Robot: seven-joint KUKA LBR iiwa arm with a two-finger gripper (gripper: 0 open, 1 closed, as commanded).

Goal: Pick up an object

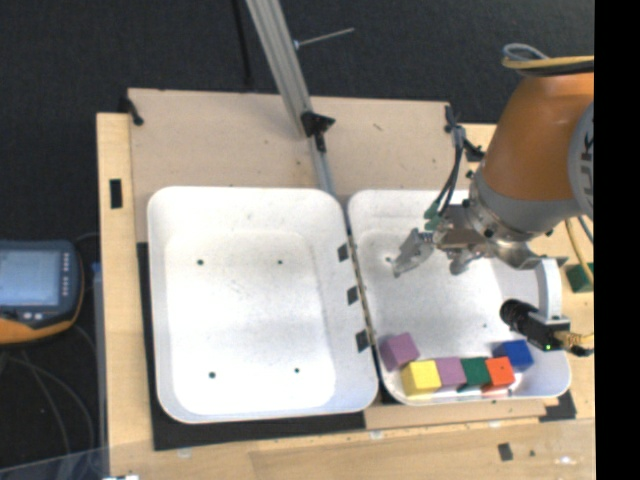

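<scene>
grey fingers of my gripper (432,256) hang spread and empty over the right bin (420,213), above its blocks (450,371).

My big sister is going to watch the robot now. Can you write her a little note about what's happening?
Gripper: up over the middle of the right bin, nothing between its fingers, which stand apart.
Blocks: all along the near edge of the right bin. Purple block, yellow block, a second purple one, green block, orange block, blue block.
Done: nothing picked yet.
Left: go down, grab one block, lift it.
</scene>
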